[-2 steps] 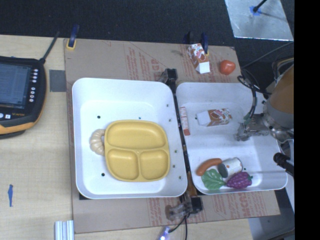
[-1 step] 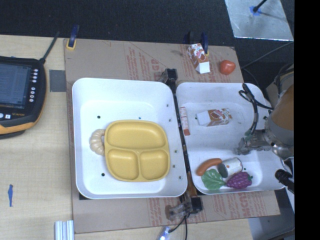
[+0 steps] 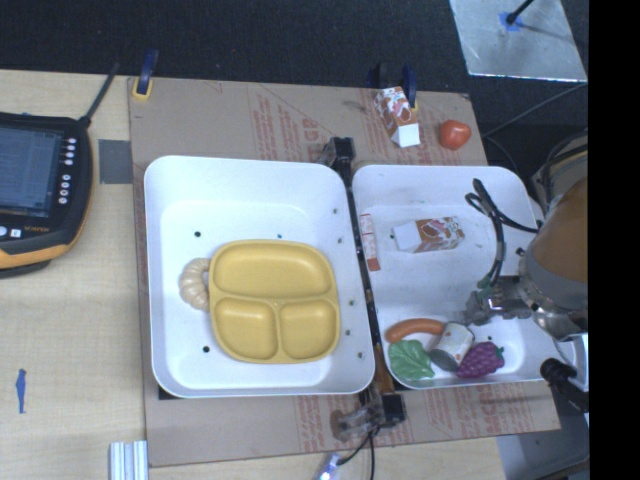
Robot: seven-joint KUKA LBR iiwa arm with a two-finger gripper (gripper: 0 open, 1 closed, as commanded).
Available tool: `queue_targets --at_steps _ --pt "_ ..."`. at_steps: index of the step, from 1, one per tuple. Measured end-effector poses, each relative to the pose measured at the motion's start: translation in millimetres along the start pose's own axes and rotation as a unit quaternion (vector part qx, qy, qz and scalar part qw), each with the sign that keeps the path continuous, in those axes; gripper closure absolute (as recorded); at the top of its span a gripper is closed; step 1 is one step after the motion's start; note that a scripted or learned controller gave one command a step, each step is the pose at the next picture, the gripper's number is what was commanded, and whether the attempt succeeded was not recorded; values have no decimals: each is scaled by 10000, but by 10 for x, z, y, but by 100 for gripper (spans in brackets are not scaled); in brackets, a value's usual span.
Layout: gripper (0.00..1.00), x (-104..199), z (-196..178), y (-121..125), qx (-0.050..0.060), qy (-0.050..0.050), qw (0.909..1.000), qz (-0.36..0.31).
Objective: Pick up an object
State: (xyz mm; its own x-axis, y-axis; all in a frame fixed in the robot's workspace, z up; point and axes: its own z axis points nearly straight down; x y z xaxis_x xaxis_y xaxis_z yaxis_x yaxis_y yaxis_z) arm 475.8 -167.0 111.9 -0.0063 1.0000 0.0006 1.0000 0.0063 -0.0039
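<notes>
Gripper hovers by the right bin's toy pile, grapes handy; can't tell its grip state.

Light wood bench, brown cardboard sheet over it, dark carpet floor behind, pale floor patch top right.

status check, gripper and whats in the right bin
Gripper low in right bin, nothing visibly held. Can, grapes, sausage just beside it. Carton apart.
</notes>
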Motion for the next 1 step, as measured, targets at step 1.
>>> queue_targets --at_steps 1 --pt "100 359 -388 69 -4 -4 10000 -7"
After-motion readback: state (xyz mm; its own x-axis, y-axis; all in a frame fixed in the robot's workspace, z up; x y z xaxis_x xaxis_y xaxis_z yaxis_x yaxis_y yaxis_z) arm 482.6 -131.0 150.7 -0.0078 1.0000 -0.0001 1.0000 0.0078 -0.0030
